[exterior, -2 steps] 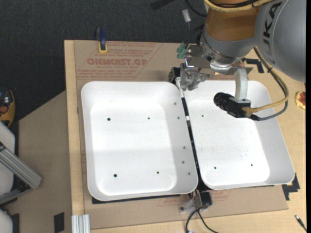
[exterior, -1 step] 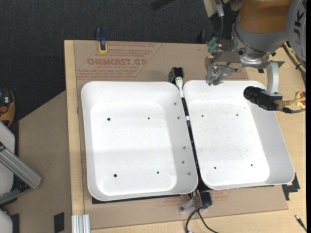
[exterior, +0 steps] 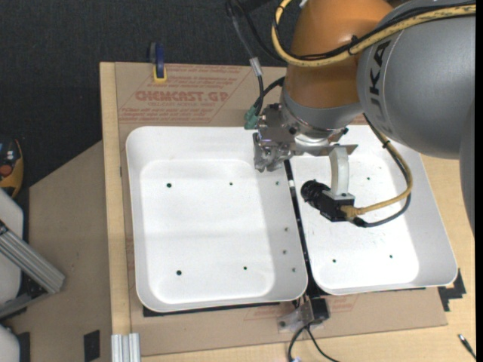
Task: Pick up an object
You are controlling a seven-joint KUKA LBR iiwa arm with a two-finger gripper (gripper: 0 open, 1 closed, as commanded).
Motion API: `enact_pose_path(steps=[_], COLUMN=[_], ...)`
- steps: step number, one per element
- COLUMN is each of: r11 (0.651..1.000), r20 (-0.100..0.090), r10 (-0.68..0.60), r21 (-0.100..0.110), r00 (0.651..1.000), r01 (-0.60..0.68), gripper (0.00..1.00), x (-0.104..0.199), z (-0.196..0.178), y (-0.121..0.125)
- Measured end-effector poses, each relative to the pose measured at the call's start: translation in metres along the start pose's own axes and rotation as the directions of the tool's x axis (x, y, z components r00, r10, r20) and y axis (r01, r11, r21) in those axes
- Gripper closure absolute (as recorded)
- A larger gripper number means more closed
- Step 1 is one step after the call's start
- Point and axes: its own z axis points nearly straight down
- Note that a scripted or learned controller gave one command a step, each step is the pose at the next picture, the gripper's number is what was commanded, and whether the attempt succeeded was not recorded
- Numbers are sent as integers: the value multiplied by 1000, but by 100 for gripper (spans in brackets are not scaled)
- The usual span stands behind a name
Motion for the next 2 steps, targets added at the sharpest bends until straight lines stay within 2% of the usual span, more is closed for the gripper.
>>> enact_pose_path(steps=[1,2], r11=[1000,1000], r20=[-2,4], r10=[7,5], r21=[-30,-1], r00=[1000,1000], r01=[-7,-5], gripper=[100,100], x=[21,93], z=[-248,-115], y=[-9,44])
